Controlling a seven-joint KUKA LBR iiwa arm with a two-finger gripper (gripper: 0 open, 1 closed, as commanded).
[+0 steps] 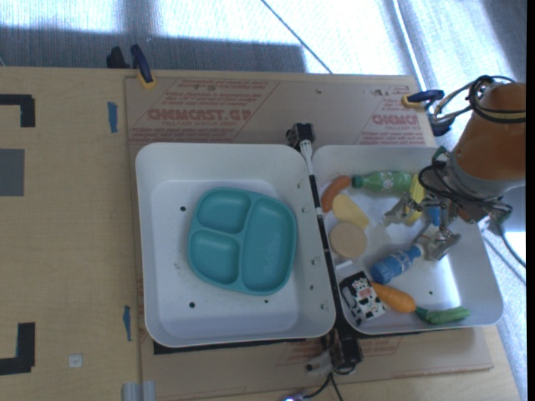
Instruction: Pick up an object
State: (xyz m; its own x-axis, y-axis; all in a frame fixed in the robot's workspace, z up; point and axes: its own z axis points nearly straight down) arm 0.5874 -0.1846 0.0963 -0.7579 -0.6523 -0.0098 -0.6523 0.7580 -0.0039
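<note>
Since the camera sits at the near edge, you start at the bottom of the right bin (489, 303): a green pea pod (443, 314) by the near rim, a carrot (394, 297) just left of it, and a black-and-white cow-print carton (363, 297) touching the carrot's left end. One step further in, a blue bottle (395, 264) lies on its side, tilted, cap pointing toward the end effector (436, 239). It looks like the likeliest pick. Judging by looks, it's a light, stiff plastic toy, smooth and round, so it may roll or slip; you'd want to close across the middle of the body, not the narrow neck.

The end effector hangs low over the right bin, just beside the bottle's cap end. You can't tell how far its fingers are spread; metal parts and cables blur together there. Nothing is visibly held between them.

Further back: a tan round disc (348, 241), a pale yellow piece (352, 211) touching it, an orange-red piece (334, 190), then a green bottle (383, 180) lying along the far wall. A yellow item (415, 192) sits partly hidden under the wrist.

The left bin (159, 224) holds a teal divided plate (242, 241), flat, well apart from everything else. The arm (493, 140) comes in from the right, orange band showing. Both bins rest on the tabletop (67, 224).
</note>
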